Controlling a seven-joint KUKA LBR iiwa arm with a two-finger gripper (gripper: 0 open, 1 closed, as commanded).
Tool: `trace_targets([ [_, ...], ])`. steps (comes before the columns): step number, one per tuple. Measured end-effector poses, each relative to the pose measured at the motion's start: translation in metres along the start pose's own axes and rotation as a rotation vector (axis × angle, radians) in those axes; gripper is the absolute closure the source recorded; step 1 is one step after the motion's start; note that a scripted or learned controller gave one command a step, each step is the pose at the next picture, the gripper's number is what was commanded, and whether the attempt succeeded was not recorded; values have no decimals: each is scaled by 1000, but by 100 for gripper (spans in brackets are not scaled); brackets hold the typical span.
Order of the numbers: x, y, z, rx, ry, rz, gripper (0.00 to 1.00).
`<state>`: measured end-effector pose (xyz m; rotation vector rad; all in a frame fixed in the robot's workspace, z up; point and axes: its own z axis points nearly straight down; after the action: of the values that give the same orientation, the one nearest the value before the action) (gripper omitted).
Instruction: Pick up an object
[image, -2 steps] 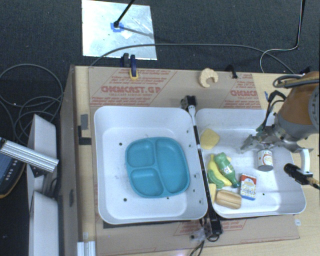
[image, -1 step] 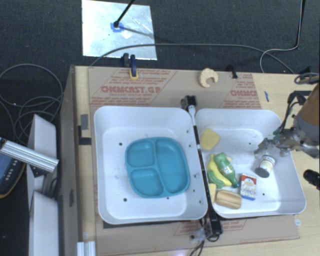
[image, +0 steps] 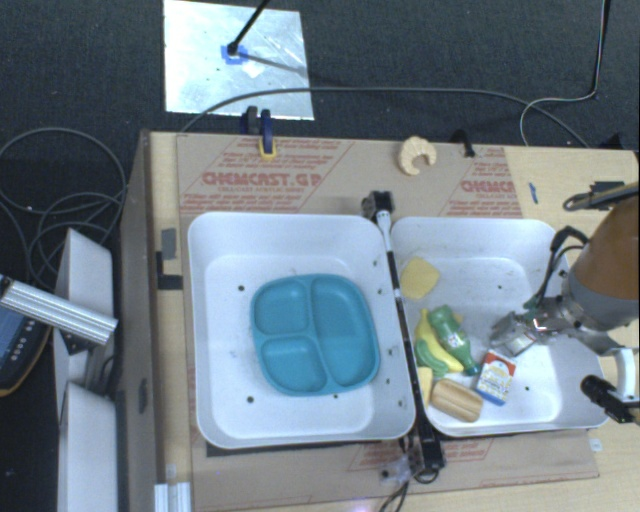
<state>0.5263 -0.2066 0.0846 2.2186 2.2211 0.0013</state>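
Reaching in from the right, the arm (image: 610, 265) is seen over the right bin (image: 470, 240), with its end effector (image: 520, 333) lowered near the bin floor. Nothing is seen between the fingers, and whether they are spread or pressed together cannot be told, since the metal tip is small and blurred.

The objects are gathered in the left and front part of the right bin. A small carton (image: 496, 379), white with red and blue print, is found just below and left of the end effector, close to it; contact cannot be judged. A green bottle (image: 452, 336) is laid tilted across a banana (image: 432, 348), both near the divider between the bins. A yellow piece (image: 420, 277) is placed above them, apart from the rest. A tan bread roll (image: 456, 400) is set at the front, just left of the carton.

In the left bin (image: 225, 250), a blue divided plate (image: 314, 333) is laid flat in the middle. On the bench (image: 330, 170) behind the bins, a pale curled item (image: 417, 155) is seen.
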Motion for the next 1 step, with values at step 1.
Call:
trace_targets([
  [1,0,1,-11,-3,-1,0,100],
])
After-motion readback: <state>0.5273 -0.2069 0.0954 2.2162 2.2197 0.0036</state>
